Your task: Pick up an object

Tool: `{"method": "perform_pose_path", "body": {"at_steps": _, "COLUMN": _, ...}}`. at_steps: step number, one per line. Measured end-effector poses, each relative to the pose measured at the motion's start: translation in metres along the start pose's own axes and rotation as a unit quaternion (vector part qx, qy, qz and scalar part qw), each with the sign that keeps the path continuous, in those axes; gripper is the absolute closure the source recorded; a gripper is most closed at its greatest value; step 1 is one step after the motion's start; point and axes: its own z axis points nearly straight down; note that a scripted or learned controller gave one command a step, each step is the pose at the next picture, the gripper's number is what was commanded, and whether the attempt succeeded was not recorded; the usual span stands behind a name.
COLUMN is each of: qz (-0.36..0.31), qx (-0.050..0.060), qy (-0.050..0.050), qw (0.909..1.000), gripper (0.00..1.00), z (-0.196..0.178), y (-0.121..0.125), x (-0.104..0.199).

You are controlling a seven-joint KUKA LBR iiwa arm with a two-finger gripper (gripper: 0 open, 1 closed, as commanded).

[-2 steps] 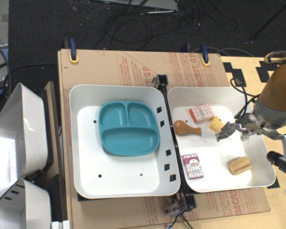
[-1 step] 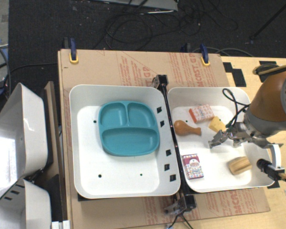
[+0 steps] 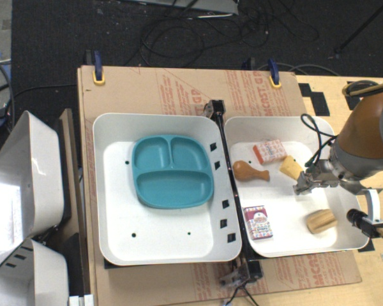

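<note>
The right bin (image 3: 319, 136) holds several small items. A brown drumstick-shaped piece (image 3: 249, 171) lies near its left wall. Behind it sits an orange and white packet (image 3: 269, 151), with a yellow wedge (image 3: 291, 167) just to the right. A pink and white card box (image 3: 258, 222) lies at the front left, and a tan bread-like block (image 3: 321, 221) at the front right. My gripper (image 3: 304, 184) hangs low over the bin floor, just right of and in front of the yellow wedge. Nothing shows between its tips.
The left bin (image 3: 112, 171) bears a teal divided plate (image 3: 173, 171). A black divider (image 3: 226, 177) runs between the bins. The grey arm with its orange band (image 3: 367, 132) comes in from the right, over the right bin's far right side. Empty white tubs (image 3: 25, 190) stand at the left.
</note>
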Motion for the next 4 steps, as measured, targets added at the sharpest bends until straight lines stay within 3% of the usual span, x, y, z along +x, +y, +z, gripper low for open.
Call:
{"method": "perform_pose_path", "body": {"at_steps": 3, "qz": -0.003, "qx": -0.003, "qy": -0.001, "qw": 1.0000, "gripper": 1.00, "z": -0.175, "y": 0.006, "x": 0.002}}
{"method": "perform_pose_path", "body": {"at_steps": 4, "qz": -0.004, "qx": 0.001, "qy": 0.001, "qw": 1.0000, "gripper": 1.00, "z": -0.159, "y": 0.004, "x": 0.058}}
